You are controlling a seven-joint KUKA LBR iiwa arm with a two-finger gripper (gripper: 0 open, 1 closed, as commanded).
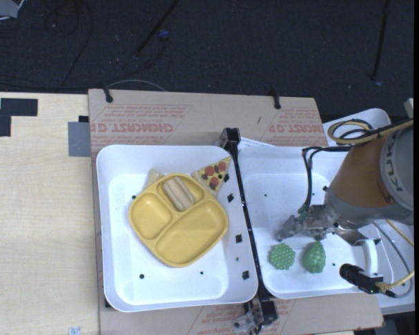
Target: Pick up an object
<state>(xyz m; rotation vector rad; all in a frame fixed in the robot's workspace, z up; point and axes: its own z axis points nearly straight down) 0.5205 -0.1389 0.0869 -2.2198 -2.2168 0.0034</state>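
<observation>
Green and bumpy, the two small lumps sit lowest in the right bin (279, 166), near its front wall: a round ball (281, 256) and, just beside it on the side toward my arm, a taller lump (313, 257). I would go for one of these, and the ball looks the easier, since it stands a little freer.

From the ball, my gripper (302, 224) lies up and slightly toward the arm side, hanging just above the gap between the two lumps. So the ball lies down and a little toward the divider (243, 208) from my fingertips, the lump almost straight below them. Neither has much of a long axis; the ball is round, the lump stands slightly taller than wide, so my approach angle should matter little.

How far my gripper is spread I cannot tell; the metal parts blur together from this height. Nothing green sits between them, so I judge that I hold nothing.

Past the divider from the ball, the left bin (119, 187) holds a yellow tray (185, 232) with a tan roll (178, 192) in one compartment, and a pizza slice (215, 173) rests at the tray's far corner, well apart from my reach
</observation>
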